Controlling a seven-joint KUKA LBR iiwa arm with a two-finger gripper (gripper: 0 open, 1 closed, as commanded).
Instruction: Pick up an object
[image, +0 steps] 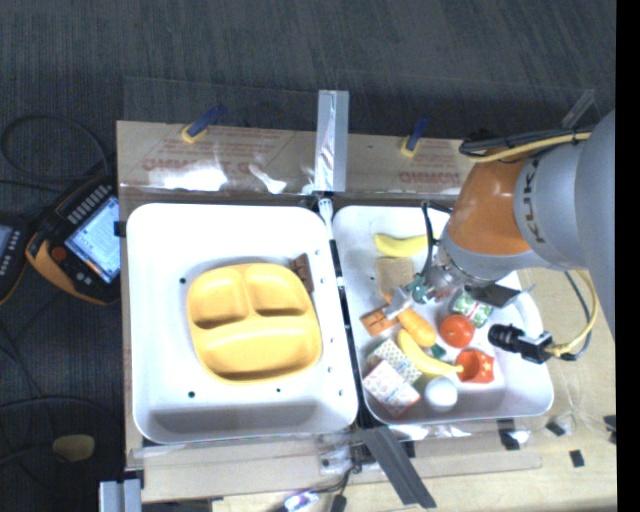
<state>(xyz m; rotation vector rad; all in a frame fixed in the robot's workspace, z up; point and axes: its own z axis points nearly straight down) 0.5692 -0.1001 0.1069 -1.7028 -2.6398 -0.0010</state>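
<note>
The right bin (535, 395) holds several toy foods. A yellow banana (400, 243) lies at its back, with a tan block (393, 271) just in front of it. Toward the front are an orange carrot (418, 325), a red tomato (457, 330), a red pepper (477, 366), a second yellow piece (425, 358), a white egg (441, 393) and a patterned box (390, 381). My gripper (425, 291) reaches down from the right into the middle of this bin, just above the carrot and beside the tan block. Nothing is visibly lifted.
The left bin (160, 250) bears a yellow divided tray (255, 320) with a small brown piece (302, 269) at its back right corner. A small orange block (375, 321) lies by the ridge between the bins. A handheld pendant (85, 245) sits off the bench at left.
</note>
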